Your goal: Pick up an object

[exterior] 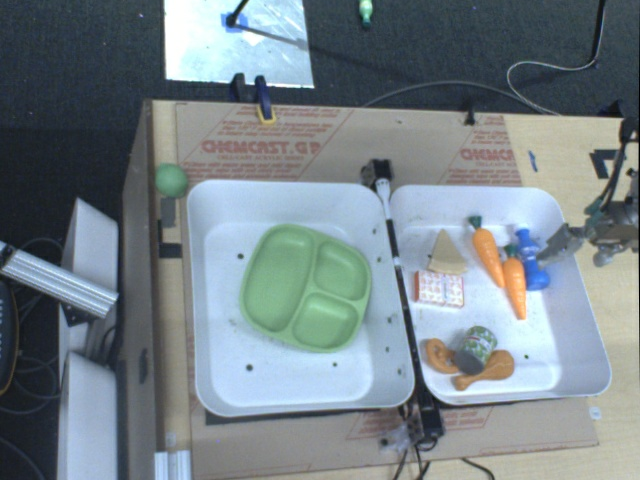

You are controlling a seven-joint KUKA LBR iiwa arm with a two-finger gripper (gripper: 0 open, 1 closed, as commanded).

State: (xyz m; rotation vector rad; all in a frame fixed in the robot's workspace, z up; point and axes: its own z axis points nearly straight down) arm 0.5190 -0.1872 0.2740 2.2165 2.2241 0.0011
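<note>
Bins sit side by side on the brown cardboard-covered surface (300, 138). The left white bin (215, 298) holds a light green plastic divided plate (305, 286) with one large compartment and two smaller ones, lying slightly turned.

The right white bin (575, 348) holds the loose things. Two orange plastic carrots with green tops lie near its far right part: the farther carrot (487, 254) slants toward the near right, and the nearer carrot (514, 283) lies just beside it, pointing near. A blue plastic piece (532, 263) touches the right side of the nearer carrot. Left of the carrots a tan wedge-shaped block (447, 253) stands just beyond a small red-and-white checked card (440, 289). At the near side, an orange flat rubbery toy (470, 361) lies spread out, with a small green-and-grey round object (477, 344) resting on it.

The grey gripper (562, 242) reaches in at the right rim of the right bin, its tip just beside the blue piece; whether it is apart or together cannot be told.

A green ball (171, 179) sits at the far left edge of the surface.
</note>
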